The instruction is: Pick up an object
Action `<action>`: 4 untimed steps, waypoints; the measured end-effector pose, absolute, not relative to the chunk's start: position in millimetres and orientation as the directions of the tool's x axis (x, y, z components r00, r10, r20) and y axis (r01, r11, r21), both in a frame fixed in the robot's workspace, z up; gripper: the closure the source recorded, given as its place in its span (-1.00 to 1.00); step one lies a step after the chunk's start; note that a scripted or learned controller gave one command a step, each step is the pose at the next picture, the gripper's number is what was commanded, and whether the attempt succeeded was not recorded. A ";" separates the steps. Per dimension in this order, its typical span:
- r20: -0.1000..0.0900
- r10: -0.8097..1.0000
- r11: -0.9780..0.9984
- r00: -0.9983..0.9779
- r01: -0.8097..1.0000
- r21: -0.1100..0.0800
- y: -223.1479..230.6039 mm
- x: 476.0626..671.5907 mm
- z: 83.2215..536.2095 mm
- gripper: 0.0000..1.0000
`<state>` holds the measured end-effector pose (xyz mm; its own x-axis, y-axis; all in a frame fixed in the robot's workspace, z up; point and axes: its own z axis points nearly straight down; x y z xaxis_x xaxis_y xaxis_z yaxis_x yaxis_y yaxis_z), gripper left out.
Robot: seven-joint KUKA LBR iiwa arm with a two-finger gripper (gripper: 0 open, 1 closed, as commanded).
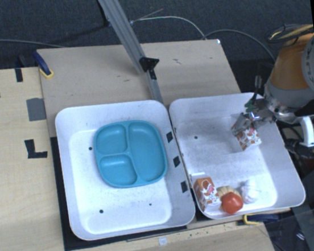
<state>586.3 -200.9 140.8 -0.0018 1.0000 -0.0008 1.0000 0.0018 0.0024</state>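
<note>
The gripper (247, 123) hangs over the right bin (219, 160) with a small red-and-white packet (248, 137) at its tip; whether it is clamped on the packet cannot be told. The step looks like the grasp itself, and next comes a straight lift, if the grip is sound. The packet's long axis runs roughly upper-left to lower-right.

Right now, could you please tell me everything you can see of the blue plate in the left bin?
The blue plate is a light blue, rounded-square tray that looks like plastic, divided into three compartments by raised ridges. It lies flat and upright on the floor of the left bin, toward its upper middle, with nothing visible in its compartments. Nothing else touches it.
</note>
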 end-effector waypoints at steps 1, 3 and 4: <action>-0.001 1.000 0.002 -0.002 1.000 0.004 -198.8 577.5 194.5 1.00; 0.002 1.000 0.007 -0.006 1.000 -0.002 -136.0 573.6 236.5 1.00; 0.002 1.000 0.006 -0.006 1.000 -0.003 -85.6 562.7 230.4 1.00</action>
<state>562.7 -85.6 230.4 -0.0056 1.0000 0.0015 1.0000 0.0056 -0.0026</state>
